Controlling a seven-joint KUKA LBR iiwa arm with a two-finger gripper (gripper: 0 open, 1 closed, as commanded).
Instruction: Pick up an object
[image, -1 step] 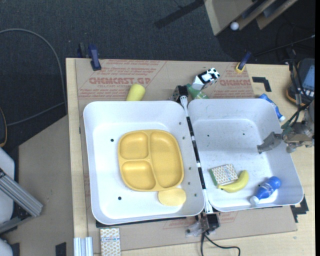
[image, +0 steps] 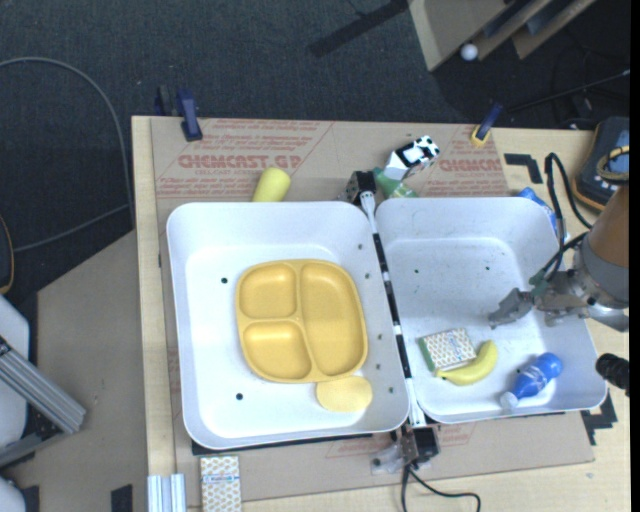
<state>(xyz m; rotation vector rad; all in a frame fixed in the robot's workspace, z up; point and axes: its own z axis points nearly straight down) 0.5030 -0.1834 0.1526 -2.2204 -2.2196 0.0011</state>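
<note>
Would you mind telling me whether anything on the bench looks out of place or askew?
A yellow cylinder and a black-and-white toy lie on the cardboard behind the bins, outside both. In the right bin, the blue bottle lies tipped on its side.

Dark carpet floor (image: 80, 60), brown board bench top (image: 150, 300), black cable (image: 70, 90)

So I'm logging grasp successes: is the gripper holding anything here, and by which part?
Nothing is held. The gripper hangs over bare floor of the right bin, apart from the banana, the packet and the blue bottle.
</note>
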